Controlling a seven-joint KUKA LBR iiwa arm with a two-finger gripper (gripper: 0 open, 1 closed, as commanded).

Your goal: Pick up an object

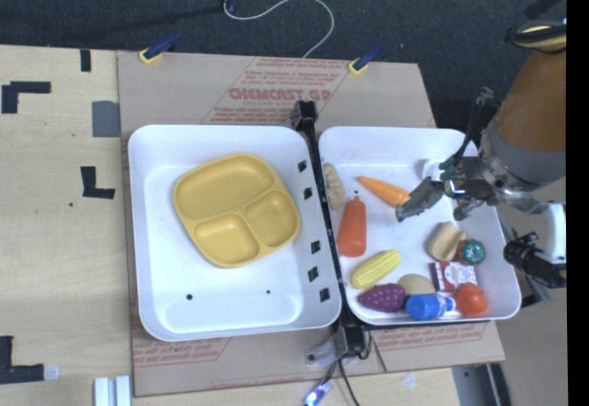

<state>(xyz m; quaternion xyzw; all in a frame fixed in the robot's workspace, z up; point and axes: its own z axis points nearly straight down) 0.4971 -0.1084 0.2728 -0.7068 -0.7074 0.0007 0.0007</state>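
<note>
**Claw Open Above the Right Bin, Nothing Held**

Dark claw (442, 195) hung over the right bin (386, 139), its two fingers spread apart with nothing between them. One finger pointed left toward the carrot (382, 189), the other stood near the bin's right wall.

At the near edge of this bin the objects were crowded. A purple bunch of grapes (381, 297), bumpy, lay beside a blue, smooth piece (424, 307) and a red tomato (471, 300). A small red packet (454, 275) carried white writing, too small to read. Just behind were a yellow corn cob (375, 267) with a grainy surface, a beige rounded piece (444, 239) and a green ball (472, 252). An orange-red bottle shape (352, 226) lay along the left wall, and a pale lumpy piece (332, 184) sat beyond it. The far part of the bin floor was bare and gave free room.

In the left bin (156, 238) lay a yellow plate (236, 208) with three compartments, with wide white floor around it.

Under both bins was a cardboard sheet (267, 87) with red print reading "CHEMCAST". At its far edge were two yellow and blue clamps (161, 47), and a thin white cable (276, 8) curled on the dark floor.
</note>
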